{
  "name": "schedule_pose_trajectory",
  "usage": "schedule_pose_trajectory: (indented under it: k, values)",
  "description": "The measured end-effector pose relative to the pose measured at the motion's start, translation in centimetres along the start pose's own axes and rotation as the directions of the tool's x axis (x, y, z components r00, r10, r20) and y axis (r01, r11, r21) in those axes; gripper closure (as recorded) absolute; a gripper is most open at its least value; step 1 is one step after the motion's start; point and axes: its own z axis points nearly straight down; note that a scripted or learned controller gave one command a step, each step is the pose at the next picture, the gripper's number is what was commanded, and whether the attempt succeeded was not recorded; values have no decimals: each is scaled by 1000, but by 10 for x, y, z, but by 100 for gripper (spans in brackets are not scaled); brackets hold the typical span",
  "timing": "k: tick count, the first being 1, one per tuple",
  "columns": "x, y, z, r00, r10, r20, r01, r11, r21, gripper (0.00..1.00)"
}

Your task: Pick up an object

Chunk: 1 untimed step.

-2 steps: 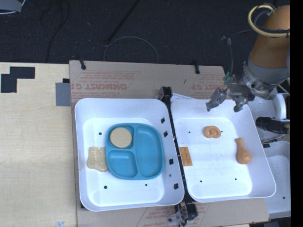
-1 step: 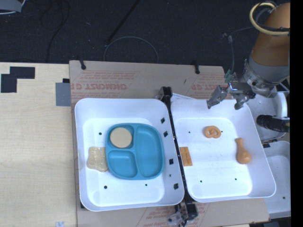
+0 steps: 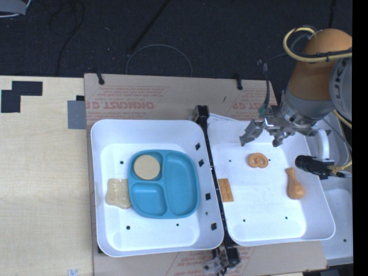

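Note:
My gripper (image 3: 265, 136) hangs over the back of the right bin (image 3: 322, 226), its two fingers spread open with nothing between them. Just in front of it and below lies a small orange pretzel (image 3: 258, 160), apart from the fingers. Further right on the bin floor is an orange drumstick-shaped piece (image 3: 295, 184). By the bin's left wall lies a flat orange rectangle (image 3: 225, 190).
The left bin (image 3: 109, 234) holds a blue divided plate (image 3: 172, 191) with a round tan cookie (image 3: 146, 167) in its upper left compartment. A pale yellow flat piece (image 3: 118, 192) lies against the plate's left side. A black divider (image 3: 210, 171) separates the bins.

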Motion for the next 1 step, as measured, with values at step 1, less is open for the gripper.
schedule_pose_trajectory:
  k: [1]
  values:
    - [-1,-11,55,1000,1,0,-1,1000,0,0]
